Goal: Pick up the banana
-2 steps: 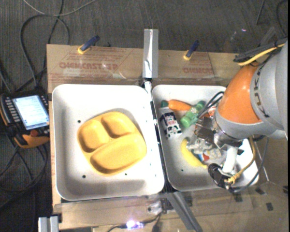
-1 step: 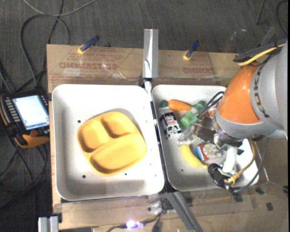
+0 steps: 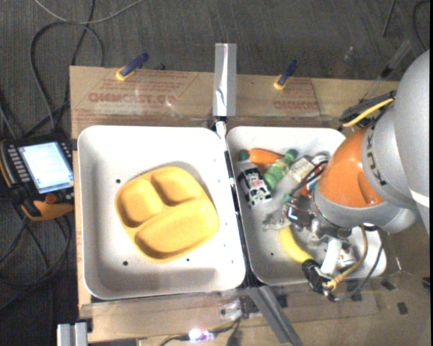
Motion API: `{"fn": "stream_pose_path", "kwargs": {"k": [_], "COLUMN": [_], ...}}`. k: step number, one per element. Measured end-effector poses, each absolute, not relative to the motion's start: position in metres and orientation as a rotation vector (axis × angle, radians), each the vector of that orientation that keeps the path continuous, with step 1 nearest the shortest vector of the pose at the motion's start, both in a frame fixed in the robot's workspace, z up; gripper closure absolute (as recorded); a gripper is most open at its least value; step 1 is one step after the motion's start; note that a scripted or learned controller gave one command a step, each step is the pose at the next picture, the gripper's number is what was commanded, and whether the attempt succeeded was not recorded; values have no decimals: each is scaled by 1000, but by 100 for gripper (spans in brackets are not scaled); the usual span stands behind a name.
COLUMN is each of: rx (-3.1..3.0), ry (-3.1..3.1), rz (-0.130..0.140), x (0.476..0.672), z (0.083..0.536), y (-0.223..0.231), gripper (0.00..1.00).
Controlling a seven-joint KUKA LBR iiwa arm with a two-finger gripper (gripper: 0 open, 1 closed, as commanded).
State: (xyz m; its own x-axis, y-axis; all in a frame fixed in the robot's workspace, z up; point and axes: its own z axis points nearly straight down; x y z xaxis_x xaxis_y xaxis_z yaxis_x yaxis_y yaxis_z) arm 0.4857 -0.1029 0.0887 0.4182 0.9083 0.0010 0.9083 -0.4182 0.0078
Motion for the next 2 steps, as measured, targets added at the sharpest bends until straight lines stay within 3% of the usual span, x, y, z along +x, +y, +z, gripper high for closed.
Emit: {"fn": "stream_pose_path", "kwargs": {"k": [1, 2], "rx": [2642, 2621], "ry": [1693, 1731], "rz": [7, -9], "x": [486, 551], "z": [98, 183], "y": [-102, -57], "gripper": [100, 100]}}
